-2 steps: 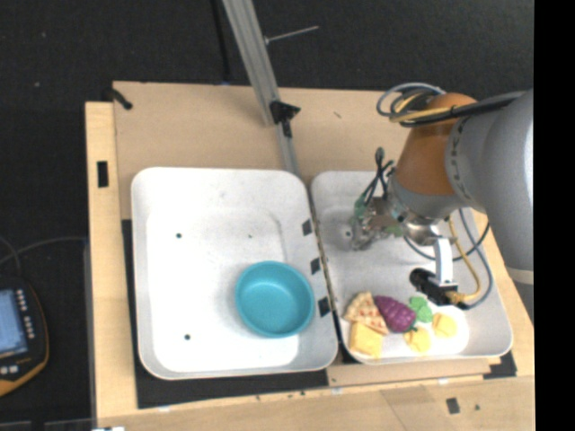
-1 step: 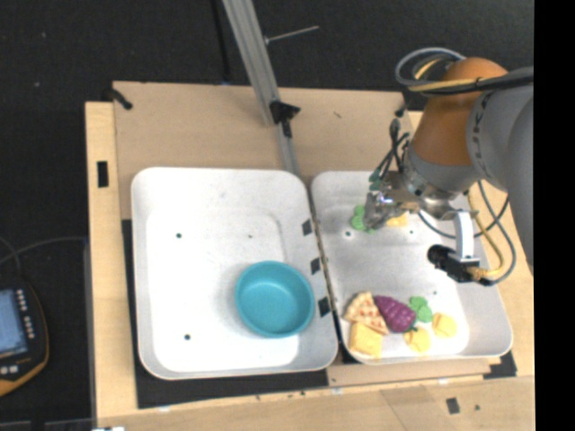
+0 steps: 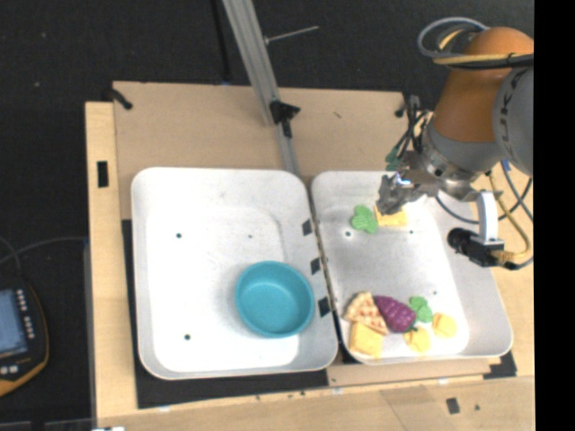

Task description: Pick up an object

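The tool point(image 3: 393, 196) sat low over the far end of the right bin point(image 3: 467, 268), right on a small yellow piece point(image 3: 393, 217); whether it was spread or pinching could not be told. A green toy point(image 3: 364, 220) lay just beside that yellow piece on its left. At the near end of the same bin lay a cluster: waffle-like slice point(image 3: 361, 309), purple grapes point(image 3: 393, 312), yellow chunks point(image 3: 367, 339), small green bit point(image 3: 420, 308). The left bin point(image 3: 180, 205) held a teal bowl point(image 3: 272, 298) near its front right. Both bins rested on the desk point(image 3: 180, 124)
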{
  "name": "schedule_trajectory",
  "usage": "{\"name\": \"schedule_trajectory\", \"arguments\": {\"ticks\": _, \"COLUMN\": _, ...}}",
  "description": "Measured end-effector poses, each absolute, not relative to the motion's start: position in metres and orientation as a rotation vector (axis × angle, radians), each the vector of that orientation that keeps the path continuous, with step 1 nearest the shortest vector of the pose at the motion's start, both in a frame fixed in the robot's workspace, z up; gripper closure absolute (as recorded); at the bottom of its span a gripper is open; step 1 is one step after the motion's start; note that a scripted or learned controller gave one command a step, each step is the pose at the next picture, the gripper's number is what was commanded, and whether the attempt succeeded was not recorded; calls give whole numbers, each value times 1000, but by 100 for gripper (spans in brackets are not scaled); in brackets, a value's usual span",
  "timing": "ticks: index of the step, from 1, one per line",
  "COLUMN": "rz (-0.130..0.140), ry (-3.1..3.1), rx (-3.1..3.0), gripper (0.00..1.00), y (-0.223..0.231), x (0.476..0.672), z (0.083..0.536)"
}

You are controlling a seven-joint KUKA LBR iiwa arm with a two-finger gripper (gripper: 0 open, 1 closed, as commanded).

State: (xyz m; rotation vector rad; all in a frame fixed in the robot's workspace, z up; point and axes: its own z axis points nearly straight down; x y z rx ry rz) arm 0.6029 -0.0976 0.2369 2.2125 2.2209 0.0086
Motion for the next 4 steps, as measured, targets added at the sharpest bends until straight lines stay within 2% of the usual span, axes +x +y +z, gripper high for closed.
{"name": "schedule_trajectory", "arguments": {"ticks": 1, "rz": 6, "ry": 2223, "rx": 2213, "gripper": 100, "y": -98, "x": 604, "z": 274}}
{"name": "schedule_trajectory", "arguments": {"ticks": 2, "rz": 2, "ry": 2228, "rx": 2214, "gripper": 100, "y": -45, "x": 583, "z": 275}}
{"name": "schedule_trajectory", "arguments": {"ticks": 4, "rz": 0, "ry": 2227, "rx": 2216, "gripper": 100, "y": 43, "x": 555, "z": 241}}
